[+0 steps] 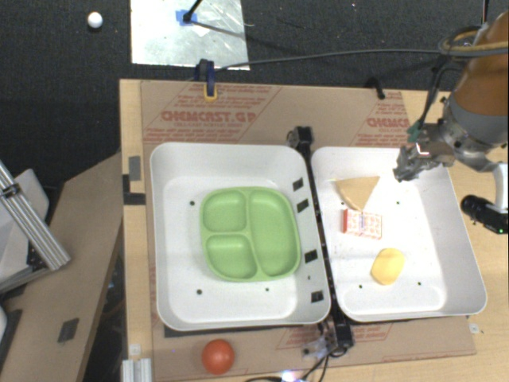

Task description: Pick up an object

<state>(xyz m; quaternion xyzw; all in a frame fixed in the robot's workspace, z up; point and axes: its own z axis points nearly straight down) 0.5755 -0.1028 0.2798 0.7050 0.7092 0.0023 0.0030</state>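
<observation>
In the right bin (461, 245) lie a tan wedge-shaped piece (357, 190), a small red and white packet (362, 224) and a yellow lemon-like object (387, 266). My gripper (407, 168) hangs over the bin's far right part, to the right of the tan wedge and apart from it. Nothing shows between its fingers. The left bin (171, 213) holds a green divided plate (250, 232).
A red ball (218, 356) rests on the cardboard in front of the left bin. A blue clamp (207, 76) stands at the bench's far edge. A metal frame (28, 221) sits at the left. Black clips (306, 213) run along the bins' shared wall.
</observation>
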